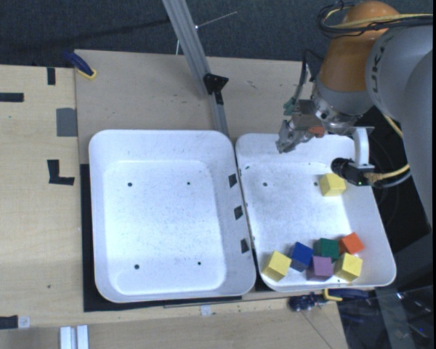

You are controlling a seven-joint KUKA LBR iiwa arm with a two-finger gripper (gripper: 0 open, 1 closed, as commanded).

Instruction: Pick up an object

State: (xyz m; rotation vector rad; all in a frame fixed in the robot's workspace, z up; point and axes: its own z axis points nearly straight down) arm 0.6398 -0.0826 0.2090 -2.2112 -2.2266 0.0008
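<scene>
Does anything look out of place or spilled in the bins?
Nothing spilled. One yellow cube sits apart from the cluster of coloured cubes at the right white bin's near edge.

There are some dark letters on the side of the grey arm (403, 64) at the far right, but they are too blurry to read.

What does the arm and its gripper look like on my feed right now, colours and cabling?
The arm has a smooth light grey shell with a rounded orange band above the wrist. Thin black and yellow cables loop over that band, and more run near a white bracket. The gripper is small, dark grey metal with a spot of red-orange on its body.
</scene>
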